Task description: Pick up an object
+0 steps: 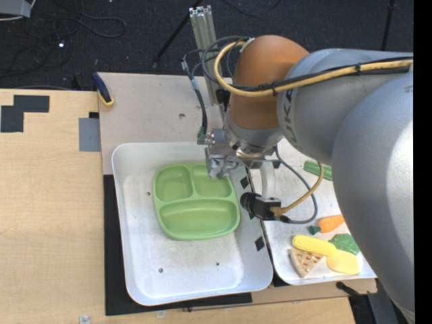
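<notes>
Reaching in from the right, the arm [351,133] filled much of the camera view, its orange band [266,73] above the wrist and a yellow cable [324,73] looped round it. The pincer [217,167] hung low over the left bin [135,248], at the far right corner of the green tray [196,211]. Its tip seemed to meet the tray's rim or sit just above it; which of the two could not be told. Whether the pincer was open or closed could not be told either, since the wrist hid it from above.

The tray lay flat in the middle of the left bin, with two small compartments at the far side and one long one nearer the camera. Nothing lay in them.

In the right bin [283,262], largely covered by the arm, a corn cob [314,244] lay beside a yellow wedge [304,262], with a yellow lump [344,262] just to its right. A carrot [331,224] and a green piece [345,241] lay close by, and a green stick [318,170] showed farther back.

Both bins sat on the desk [47,208], near a blue-and-yellow tool [103,90] by the far corner.
</notes>
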Motion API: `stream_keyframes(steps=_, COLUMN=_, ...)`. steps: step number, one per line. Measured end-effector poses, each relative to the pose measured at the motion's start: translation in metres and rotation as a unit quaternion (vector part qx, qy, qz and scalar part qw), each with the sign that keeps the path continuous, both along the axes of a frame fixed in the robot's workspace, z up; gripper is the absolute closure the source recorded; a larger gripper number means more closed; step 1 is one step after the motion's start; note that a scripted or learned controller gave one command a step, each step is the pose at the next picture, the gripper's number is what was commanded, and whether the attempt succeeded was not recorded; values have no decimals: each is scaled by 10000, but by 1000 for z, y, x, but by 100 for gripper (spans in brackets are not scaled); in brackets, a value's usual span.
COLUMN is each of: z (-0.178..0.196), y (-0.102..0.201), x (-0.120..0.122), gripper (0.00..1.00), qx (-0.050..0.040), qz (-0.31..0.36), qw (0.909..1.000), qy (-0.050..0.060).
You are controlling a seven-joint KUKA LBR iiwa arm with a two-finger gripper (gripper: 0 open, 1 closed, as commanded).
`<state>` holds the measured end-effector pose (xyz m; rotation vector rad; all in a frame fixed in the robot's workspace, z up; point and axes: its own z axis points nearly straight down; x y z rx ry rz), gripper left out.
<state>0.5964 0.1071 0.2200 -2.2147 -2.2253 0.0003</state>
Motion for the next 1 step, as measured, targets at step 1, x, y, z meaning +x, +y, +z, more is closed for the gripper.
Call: stream_keyframes(steps=1, z=-1, y=-1, x=0, gripper=0, qx=-6, qz=-9, qw=10000, qy=6)
